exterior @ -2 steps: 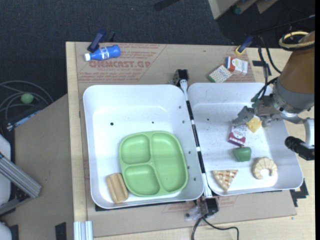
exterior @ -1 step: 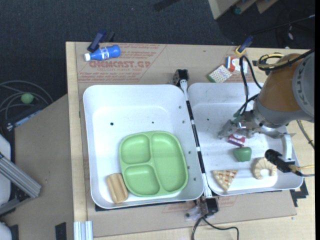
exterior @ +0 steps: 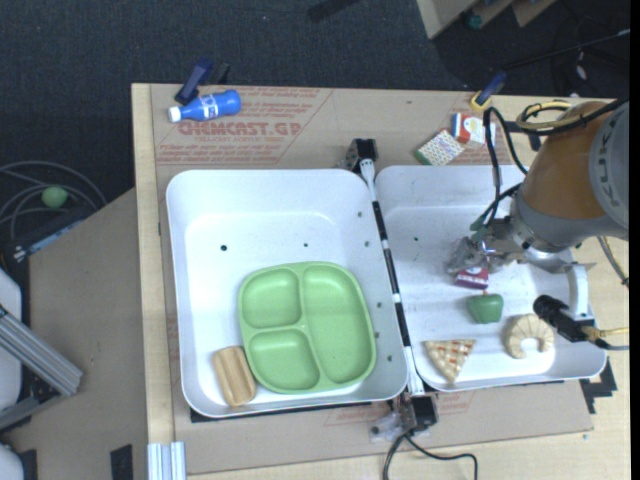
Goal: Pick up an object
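Observation:
My gripper is low in the right bin, its fingers pointing left and down over a small purple-pink object. Whether that object sits between the fingers or just under them I cannot tell. Just below lies a green round piece. A waffle-patterned pizza slice and a cream croissant-like pastry rest near the bin's front edge. The grey arm with its orange band comes in from the right.
The left bin holds a green divided plate and a tan bread piece at its front left. On the bench behind lie a blue-and-white bottle and a small coloured card. Cables run along the right.

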Tool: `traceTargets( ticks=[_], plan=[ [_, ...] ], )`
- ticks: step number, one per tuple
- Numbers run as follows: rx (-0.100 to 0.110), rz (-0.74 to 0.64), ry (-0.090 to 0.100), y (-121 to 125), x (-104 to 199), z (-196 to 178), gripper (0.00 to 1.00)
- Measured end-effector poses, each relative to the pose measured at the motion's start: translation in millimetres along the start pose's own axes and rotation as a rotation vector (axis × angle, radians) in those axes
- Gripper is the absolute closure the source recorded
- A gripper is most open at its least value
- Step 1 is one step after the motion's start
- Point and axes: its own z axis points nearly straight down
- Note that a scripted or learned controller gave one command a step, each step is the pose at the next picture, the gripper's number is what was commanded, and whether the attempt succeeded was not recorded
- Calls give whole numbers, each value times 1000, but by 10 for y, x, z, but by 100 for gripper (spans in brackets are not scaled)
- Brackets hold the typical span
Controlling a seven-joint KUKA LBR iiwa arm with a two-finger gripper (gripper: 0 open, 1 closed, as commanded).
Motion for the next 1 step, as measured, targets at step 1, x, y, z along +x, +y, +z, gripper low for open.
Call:
traceTargets(
  ticks=[1],
  plan=[
    [-2,-4,2,178,898,-911,100]
  ],
)
